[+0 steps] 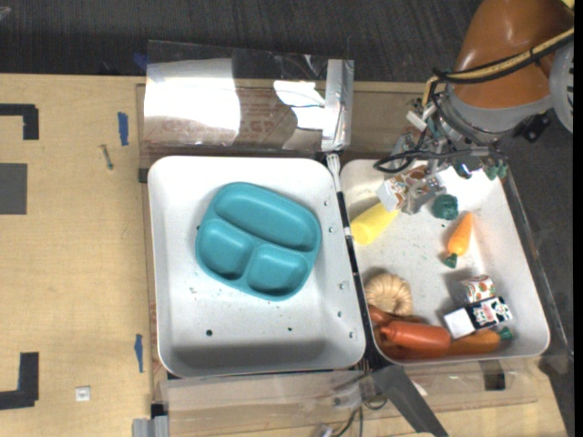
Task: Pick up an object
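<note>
Down over the far end of the right bin (526,244) hangs the gripper (414,188), cables bunched around its wrist, and the finger spread is lost in that clutter, so whether anything is pinched there cannot be told. Right beside it lies a yellow piece (372,223) against the bin's left wall, and a small teal lump (444,208) sits close on its other side. A little carrot (459,235) lies tilted mid-bin. Nearer the front edge, a tan pumpkin-like thing (389,290) sits by the left wall, a long orange-red piece (414,336) stretches along the front, and a black-and-white patterned block (477,316) leans just above it. Over in the left bin (173,271), a teal divided plate (258,238) lies alone, its compartments facing up.
</note>
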